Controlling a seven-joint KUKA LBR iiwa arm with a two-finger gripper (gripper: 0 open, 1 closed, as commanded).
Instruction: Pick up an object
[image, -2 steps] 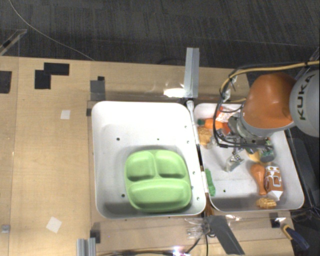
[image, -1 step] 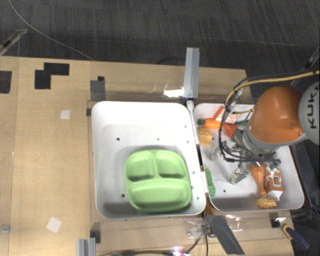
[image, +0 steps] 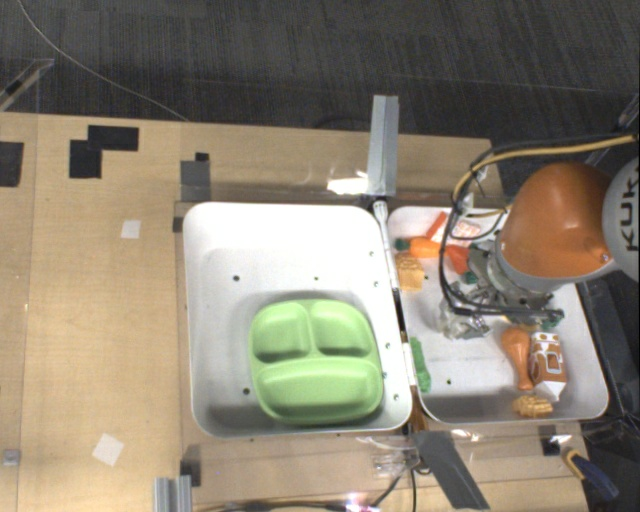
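Overhead, your arm's claw (image: 465, 322) hangs low in the right bin (image: 596, 400) among small toy foods, its grip state impossible to tell.

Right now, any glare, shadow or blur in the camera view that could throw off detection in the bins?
Camera view: bright glare on the bench just behind the bins; soft shadow below the green tray in the left bin; the arm hides part of the right bin, and the small items under it look soft.
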